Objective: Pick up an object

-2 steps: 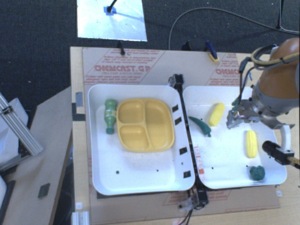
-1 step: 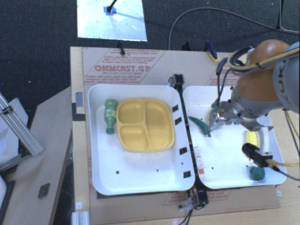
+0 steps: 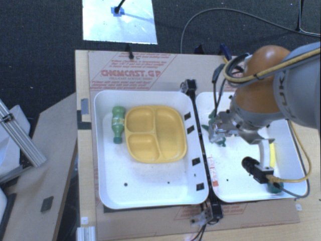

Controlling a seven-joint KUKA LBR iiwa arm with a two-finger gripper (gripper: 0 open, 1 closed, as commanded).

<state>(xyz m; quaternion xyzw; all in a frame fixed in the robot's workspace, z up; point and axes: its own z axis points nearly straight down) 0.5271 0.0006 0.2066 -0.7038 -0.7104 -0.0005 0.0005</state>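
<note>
Board [image 3: 131, 74] read "CHEMCAST GP". Plate [image 3: 155, 133] beside bottle [image 3: 118, 124]; left bin [image 3: 150, 187] open below them. Gripper [image 3: 218, 133] grasp: cannot tell.

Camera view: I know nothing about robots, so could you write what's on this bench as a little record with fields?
left bin: holds a yellow divided plate and a green bottle
bottle: lying flat beside the plate's left edge
right bin: the arm reaches over it from the right
hand: low over the right bin's left part, near the divider between the bins
held: cannot tell
</note>
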